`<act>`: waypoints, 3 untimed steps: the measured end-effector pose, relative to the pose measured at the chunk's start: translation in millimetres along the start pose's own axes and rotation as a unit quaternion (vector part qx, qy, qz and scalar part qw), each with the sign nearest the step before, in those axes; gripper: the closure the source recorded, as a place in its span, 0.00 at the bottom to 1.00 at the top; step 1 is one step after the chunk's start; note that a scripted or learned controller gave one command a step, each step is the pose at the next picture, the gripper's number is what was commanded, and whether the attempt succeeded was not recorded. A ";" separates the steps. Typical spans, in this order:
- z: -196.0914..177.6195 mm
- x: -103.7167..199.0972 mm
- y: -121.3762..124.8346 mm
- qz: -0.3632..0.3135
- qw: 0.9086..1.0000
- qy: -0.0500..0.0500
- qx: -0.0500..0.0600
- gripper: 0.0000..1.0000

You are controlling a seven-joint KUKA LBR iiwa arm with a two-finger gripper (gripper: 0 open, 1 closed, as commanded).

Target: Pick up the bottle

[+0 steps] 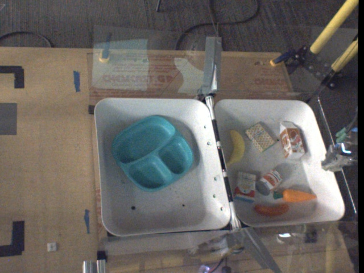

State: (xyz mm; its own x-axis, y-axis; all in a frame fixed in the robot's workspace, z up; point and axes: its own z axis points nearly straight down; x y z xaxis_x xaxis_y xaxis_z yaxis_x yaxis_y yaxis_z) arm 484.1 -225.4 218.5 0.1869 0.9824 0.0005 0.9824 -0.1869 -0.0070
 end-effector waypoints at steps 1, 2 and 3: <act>-46.6 45.5 -11.6 0.020 1.000 -0.001 -0.002 1.00; 14.0 32.6 -9.6 0.198 0.980 0.000 0.001 1.00; -40.7 15.1 5.8 0.125 0.992 -0.001 -0.002 1.00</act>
State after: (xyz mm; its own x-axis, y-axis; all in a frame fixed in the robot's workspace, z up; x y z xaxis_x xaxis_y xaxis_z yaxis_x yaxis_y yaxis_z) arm 492.9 -211.7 259.1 0.4239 0.9057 -0.0024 0.9057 -0.4239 -0.0036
